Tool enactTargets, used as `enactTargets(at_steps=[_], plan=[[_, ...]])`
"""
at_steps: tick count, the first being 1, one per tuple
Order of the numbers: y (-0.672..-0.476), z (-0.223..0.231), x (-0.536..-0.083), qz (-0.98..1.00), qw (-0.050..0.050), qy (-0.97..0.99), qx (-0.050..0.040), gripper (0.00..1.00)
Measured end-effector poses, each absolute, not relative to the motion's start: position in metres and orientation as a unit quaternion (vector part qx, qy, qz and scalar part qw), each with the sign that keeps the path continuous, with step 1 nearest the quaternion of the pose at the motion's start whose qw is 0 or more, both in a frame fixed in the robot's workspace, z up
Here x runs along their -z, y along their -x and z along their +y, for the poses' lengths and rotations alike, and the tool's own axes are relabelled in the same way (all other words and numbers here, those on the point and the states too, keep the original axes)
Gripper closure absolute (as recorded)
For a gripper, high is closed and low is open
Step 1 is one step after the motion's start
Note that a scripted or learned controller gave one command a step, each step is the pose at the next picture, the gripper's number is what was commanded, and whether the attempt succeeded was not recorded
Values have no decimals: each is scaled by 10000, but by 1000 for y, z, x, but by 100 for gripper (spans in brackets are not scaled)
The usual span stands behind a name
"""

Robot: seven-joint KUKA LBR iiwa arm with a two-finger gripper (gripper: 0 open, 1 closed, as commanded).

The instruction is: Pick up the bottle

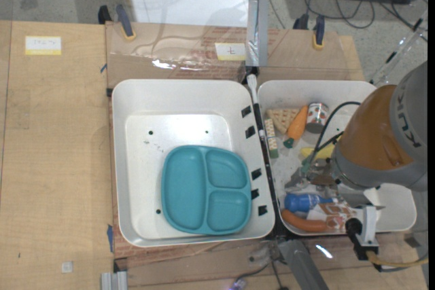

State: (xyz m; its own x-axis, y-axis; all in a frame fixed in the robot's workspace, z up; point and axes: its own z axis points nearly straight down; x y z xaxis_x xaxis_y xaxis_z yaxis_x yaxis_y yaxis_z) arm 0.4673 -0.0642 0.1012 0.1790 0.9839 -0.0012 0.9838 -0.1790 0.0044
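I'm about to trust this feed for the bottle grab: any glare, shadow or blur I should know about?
In the camera view, light glares off the clear sheet behind the bins; the right bin lies partly under the arm, which hides the gripper and shades the clutter; the blue bottle reads small and soft-edged, while the teal tray in the left bin is evenly lit and sharp.

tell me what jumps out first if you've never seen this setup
The teal divided plate lies alone in the left bin. The grey and orange arm looms over the right bin, above a clutter that includes a carrot, a small can and a blue bottle near the front.
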Motion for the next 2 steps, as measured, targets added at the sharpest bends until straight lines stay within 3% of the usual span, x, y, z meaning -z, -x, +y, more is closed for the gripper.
enactTargets(at_steps=[1, 2], plan=[[-467, -59, -91, 6569, -3, -7539, -2, 0], [-467, -62, -101, 6549, 15, -7557, -7, 100]])
